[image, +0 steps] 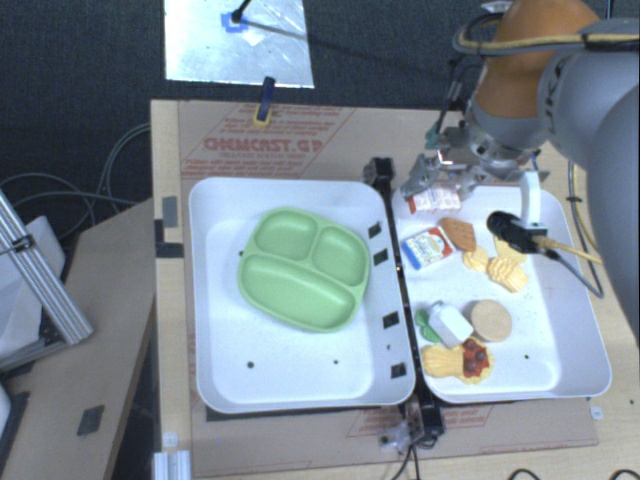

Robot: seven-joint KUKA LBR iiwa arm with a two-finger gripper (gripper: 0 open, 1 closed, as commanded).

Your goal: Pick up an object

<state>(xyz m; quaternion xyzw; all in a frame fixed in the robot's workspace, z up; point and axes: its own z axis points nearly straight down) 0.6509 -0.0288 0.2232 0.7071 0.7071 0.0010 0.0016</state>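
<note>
At 12 o'clock of the right bin (575, 363), gripper (437, 173) sits low over a red-white packet (436, 201); grip state cannot be told. Second packet (426, 247), cracker (459, 233), chips (505, 268) lie just below. Green tray (303, 268) in left bin (215, 368).

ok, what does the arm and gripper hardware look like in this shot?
The arm has smooth, rounded grey links, with a glossy orange band around the segment above the wrist. Thin dark cables loop past that band. The gripper is a small metallic grey assembly below the wrist; its fingers are too cluttered to make out.
</note>
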